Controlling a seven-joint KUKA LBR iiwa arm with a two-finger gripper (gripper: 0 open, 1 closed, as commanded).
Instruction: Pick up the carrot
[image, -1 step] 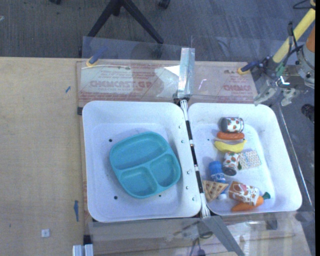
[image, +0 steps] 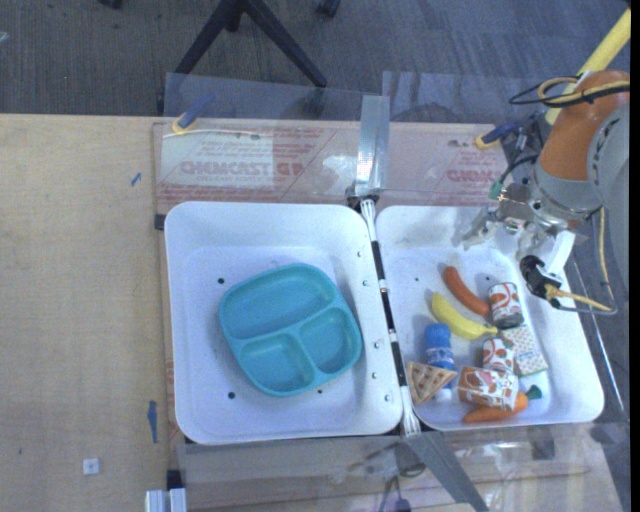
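While the carrot (image: 494, 411) lies untouched at the near edge of the right bin (image: 585, 385), beside the small cartons, the gripper (image: 520, 228) hovers over the far end, so the whole pick is left to do.

The wooden bench (image: 70, 300) bears two white bins side by side; the left bin (image: 190, 400), the right bin (image: 580, 390).
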